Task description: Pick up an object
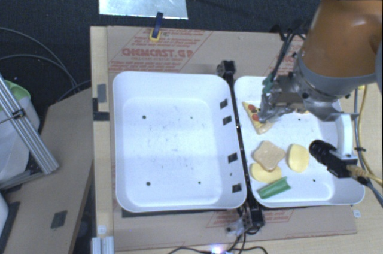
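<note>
The arm point(344, 37) runs off the right and top edges and covers the far right corner of the right bin point(311, 190). The gripper point(267, 108) hides part of a pizza slice point(256, 117); its finger spacing is unclear.

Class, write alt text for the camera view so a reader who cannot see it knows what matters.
A grey and orange robot arm reaches from the right, its claw low over a pizza slice in the right bin. Nearer the front lie a bread slice, two yellow pieces and a green piece; the left bin sits beside it.
</note>
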Robot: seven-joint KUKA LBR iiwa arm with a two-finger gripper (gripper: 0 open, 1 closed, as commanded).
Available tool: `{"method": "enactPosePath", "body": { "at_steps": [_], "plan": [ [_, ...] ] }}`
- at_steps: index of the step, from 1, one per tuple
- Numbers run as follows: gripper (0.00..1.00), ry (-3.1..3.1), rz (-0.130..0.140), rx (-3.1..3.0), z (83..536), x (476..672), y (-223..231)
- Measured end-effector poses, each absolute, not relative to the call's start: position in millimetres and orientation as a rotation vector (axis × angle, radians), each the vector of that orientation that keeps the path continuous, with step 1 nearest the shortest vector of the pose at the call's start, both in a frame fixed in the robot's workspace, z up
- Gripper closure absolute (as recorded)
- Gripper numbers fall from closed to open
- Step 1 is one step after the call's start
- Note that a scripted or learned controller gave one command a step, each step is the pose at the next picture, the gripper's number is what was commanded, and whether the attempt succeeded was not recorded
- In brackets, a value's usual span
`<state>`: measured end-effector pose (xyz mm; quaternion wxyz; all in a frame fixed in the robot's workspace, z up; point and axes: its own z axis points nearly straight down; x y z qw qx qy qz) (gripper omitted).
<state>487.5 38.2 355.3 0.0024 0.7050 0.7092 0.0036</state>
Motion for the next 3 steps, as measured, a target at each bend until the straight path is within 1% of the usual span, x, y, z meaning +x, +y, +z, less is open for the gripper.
{"method": "enactPosePath", "body": {
  "at_steps": [1,2,3],
  "plan": [
    [1.0,2.219,-0.001,2.223,313,487.6,7],
    [1.0,2.228,0.008,2.21,343,504.5,50],
    [1.0,2.222,0.004,2.219,352,486.7,39]
  ]
}}
